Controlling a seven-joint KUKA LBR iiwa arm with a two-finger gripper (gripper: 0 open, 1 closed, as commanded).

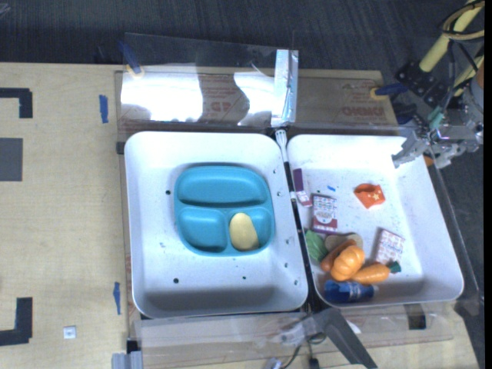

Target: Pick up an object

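Observation:
The right bin (430, 229) holds several small items: a red crumpled piece (370, 195), two pink-and-white packets (324, 212) (388, 245), an orange pumpkin-like toy (347, 261), a carrot (372, 273), a green piece (314, 246) and a blue bottle (346, 290). In the left bin (146, 206) lies a blue divided tray (219, 198) with a yellow egg-shaped object (244, 231) in its lower right compartment. My gripper (425, 146) hangs over the right bin's far right corner, above and to the right of the red piece, with nothing seen in it.
A clear plastic sheet (204, 91) and a cardboard panel (346, 98) stand behind the bins. Cables and yellow hoses (453, 33) crowd the upper right near the arm. The wooden bench (54, 206) stretches to the left.

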